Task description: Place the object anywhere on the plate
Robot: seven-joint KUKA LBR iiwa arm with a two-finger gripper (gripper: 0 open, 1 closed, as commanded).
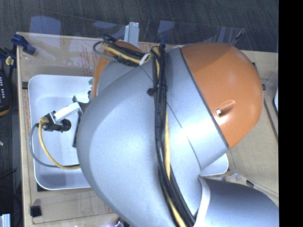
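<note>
The arm [156, 141] hangs over the left bin [42, 93]. Object and plate are hidden, likely beneath it. The claw's state I cannot tell. Best to lower slowly and release only over the plate.

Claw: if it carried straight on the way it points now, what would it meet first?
Probably the white floor of the left bin. The arm hides the claw's tip, but its wrist end hangs over that bin, seemingly pointing down; depth is unclear.
</note>
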